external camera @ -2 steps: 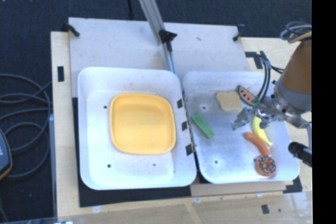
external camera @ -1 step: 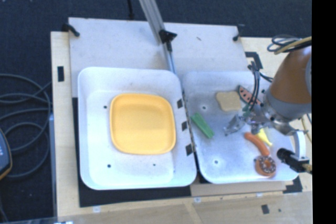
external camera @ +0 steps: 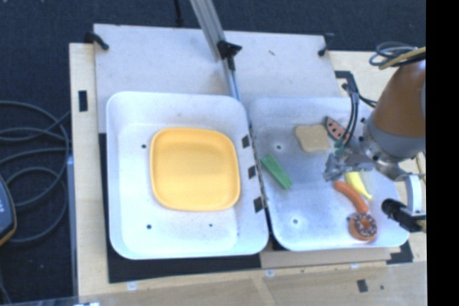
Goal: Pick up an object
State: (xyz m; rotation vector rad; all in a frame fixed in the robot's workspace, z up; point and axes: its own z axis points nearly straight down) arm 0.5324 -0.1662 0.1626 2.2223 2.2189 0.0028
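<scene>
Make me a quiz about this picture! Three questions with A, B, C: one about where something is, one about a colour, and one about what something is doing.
1. Where is the yellow plate?
A. in the left bin
B. in the right bin
C. on the floor

2. What colour is the block near the middle divider?
A. blue
B. green
C. black

3. How does the plate lie?
A. standing on its edge
B. stacked on the block
C. flat on the bin floor

Answers:
1 A, the plate fills the middle of the left bin, while the small toys lie in the right bin.
2 B, the block is bright green against the white.
3 C, its whole rounded face shows from above, with nothing under it but the bin.
</scene>
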